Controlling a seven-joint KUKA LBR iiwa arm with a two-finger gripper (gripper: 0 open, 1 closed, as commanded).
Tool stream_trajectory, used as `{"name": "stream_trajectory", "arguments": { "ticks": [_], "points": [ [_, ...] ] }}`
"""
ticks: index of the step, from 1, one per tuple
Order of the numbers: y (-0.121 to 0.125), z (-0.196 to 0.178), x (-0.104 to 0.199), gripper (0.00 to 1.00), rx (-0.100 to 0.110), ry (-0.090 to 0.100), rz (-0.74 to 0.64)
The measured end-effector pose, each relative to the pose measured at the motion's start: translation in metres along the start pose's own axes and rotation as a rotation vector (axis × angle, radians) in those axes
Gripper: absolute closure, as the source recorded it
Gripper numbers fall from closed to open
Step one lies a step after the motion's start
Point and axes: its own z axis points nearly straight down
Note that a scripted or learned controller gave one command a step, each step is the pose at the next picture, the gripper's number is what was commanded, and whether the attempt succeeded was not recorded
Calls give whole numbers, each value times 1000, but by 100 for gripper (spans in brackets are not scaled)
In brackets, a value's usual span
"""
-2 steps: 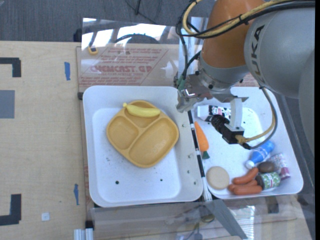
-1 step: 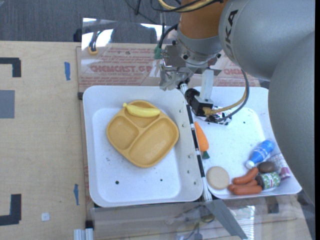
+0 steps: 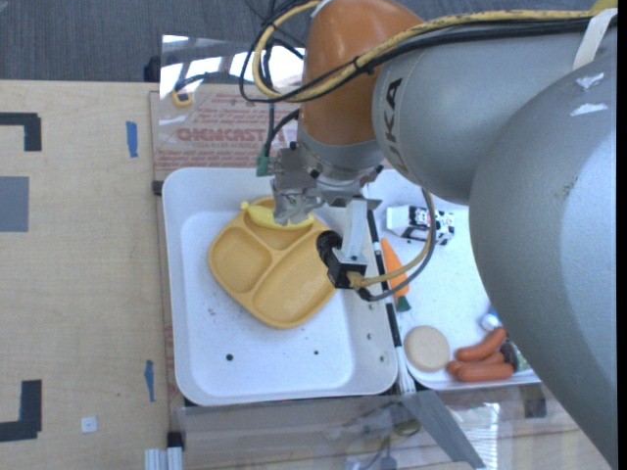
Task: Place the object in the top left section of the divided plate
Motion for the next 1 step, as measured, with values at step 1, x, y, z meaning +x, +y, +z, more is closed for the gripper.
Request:
{"name": "stream_trajectory", "arguments": {
  "ticks": [1],
  "points": [
    [-53, 85, 36, 100, 1, 0, 110]
  ]
}}
